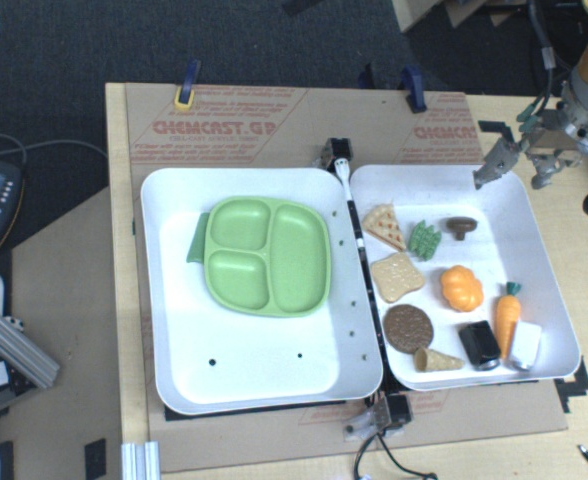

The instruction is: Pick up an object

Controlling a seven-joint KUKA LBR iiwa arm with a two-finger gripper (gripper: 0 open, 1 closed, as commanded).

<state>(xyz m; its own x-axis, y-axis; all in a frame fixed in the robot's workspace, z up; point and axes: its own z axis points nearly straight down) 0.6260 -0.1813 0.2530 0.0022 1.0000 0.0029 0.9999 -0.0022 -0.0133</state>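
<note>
We see both bins, the left bin point(164, 268) and the right bin point(544, 258), as smooth white plastic with a soft sheen along their rims. The green divided plate point(269, 256) looks like matt moulded plastic. The toy foods seem plastic too: the orange pumpkin point(461, 288) is slightly glossy, the brown cookie point(408, 328) looks duller, and the cracker point(396, 276) has a finely textured face. The counter point(134, 128) appears covered in brown masking paper printed in red. The tool point(519, 163) looks like grey metal. The floor point(94, 28) reads as dark, rough carpet.
</note>
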